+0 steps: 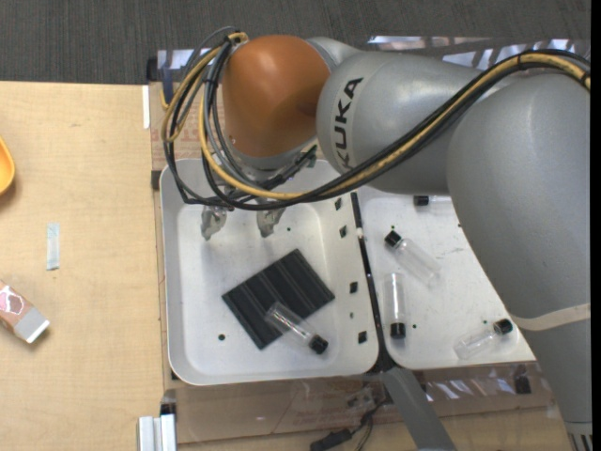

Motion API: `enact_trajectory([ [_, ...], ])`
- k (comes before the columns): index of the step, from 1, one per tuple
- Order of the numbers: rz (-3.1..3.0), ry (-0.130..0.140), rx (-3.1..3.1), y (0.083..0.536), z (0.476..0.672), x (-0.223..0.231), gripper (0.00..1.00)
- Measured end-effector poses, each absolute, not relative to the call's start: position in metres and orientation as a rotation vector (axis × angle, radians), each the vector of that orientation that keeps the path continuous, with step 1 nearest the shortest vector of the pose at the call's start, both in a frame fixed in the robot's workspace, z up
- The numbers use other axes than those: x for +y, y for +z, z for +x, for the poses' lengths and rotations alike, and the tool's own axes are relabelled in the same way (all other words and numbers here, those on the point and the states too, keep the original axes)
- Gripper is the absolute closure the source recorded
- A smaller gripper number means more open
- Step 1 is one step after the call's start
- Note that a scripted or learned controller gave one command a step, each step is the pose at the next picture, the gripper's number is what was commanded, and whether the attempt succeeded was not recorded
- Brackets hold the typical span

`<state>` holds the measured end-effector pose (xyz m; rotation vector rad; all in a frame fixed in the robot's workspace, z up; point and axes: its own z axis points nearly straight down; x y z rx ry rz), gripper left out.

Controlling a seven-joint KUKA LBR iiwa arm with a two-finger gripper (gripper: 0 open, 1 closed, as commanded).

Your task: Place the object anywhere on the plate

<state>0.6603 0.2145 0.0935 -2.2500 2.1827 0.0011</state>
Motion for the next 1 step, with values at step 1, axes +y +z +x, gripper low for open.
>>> enact_trajectory([
  [1,-2.874,0.002,1.255,0.093,0.6596,0.2287,0.0],
])
